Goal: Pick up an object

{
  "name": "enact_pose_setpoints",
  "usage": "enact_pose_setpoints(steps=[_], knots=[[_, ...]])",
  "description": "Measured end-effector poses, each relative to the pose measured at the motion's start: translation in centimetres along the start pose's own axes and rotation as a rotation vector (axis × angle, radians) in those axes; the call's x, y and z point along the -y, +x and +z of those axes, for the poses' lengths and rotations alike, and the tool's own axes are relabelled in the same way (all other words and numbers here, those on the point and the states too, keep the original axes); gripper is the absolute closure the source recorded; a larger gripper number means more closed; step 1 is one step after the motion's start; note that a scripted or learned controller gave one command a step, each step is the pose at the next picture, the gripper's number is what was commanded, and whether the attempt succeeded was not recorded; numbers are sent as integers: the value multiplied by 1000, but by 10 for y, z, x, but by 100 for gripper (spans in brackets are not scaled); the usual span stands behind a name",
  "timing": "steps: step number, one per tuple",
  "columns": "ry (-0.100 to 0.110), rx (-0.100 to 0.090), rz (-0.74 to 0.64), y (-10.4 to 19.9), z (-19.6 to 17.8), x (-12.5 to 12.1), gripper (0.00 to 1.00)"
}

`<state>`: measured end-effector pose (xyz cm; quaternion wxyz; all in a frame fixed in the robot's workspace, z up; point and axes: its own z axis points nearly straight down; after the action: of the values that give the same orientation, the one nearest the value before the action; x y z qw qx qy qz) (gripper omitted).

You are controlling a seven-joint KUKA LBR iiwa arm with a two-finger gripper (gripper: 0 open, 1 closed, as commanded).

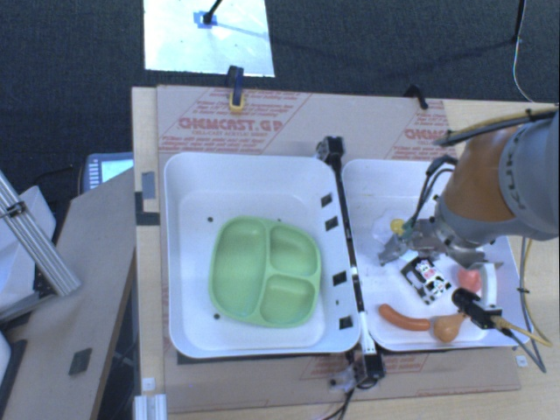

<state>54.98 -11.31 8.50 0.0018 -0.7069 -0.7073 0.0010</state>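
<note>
Fingers: state can't tell, gripper (pixel 418 250) low in right bin (pixel 372 191).
Sausage (pixel 404 318): nearer you, lies left-right.

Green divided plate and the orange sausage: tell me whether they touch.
Apart. The camera view shows the green divided plate in the left bin and the orange sausage in the right bin, across the divider.

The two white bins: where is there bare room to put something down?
The left white bin has a bare floor strip between its back wall and the green divided plate. The right white bin is bare near its back-left corner; its front is crowded by an orange sausage-shaped toy and the gripper.
</note>
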Motion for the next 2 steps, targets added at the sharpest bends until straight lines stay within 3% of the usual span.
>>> enact_pose_setpoints(steps=[1, 2], knots=[[-6, 1, 0, -1, -13, -2, 100], [-9, 3, 1, -4, -57, -1, 100]])
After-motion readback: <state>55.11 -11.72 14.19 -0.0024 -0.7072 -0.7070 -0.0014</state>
